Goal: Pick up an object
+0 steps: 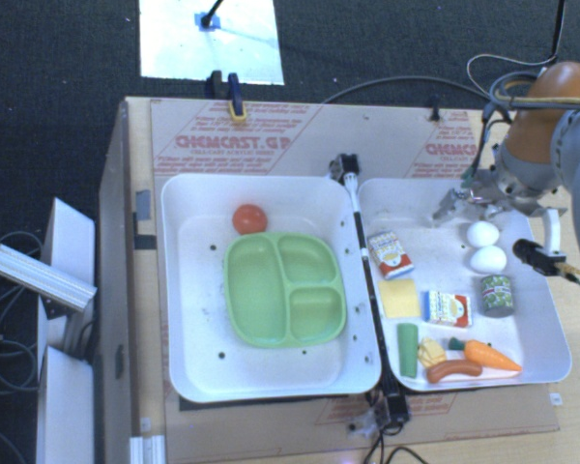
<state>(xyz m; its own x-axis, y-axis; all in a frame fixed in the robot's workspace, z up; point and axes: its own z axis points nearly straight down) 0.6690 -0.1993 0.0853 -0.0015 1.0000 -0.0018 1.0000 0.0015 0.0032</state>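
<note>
Camera view shows the end effector (456, 207) low over the far part of the right bin (557, 356), its two fingers spread apart with nothing between them. Just beside it, toward the near-right, lie two white eggs (484, 246), one touching the other; the farther egg is the closest thing to the fingertips, so a short shift that way looks like the move this pick turns on. An egg has no real long axis, so the angle of approach should matter little, though its smooth round shell may slip out of a pinch.

Farther out in the same bin are a small carton (390, 253), a yellow cheese slice (400, 299), a snack packet (448, 308) and a dark can (498, 296). Along the near edge lie a green stick (408, 349), a sausage (452, 369) and a carrot (490, 356).

Well apart, the left bin (188, 356) holds a green divided tray (284, 289) with a tomato (249, 218) just beyond it. Both bins rest on the surface (271, 138).
</note>
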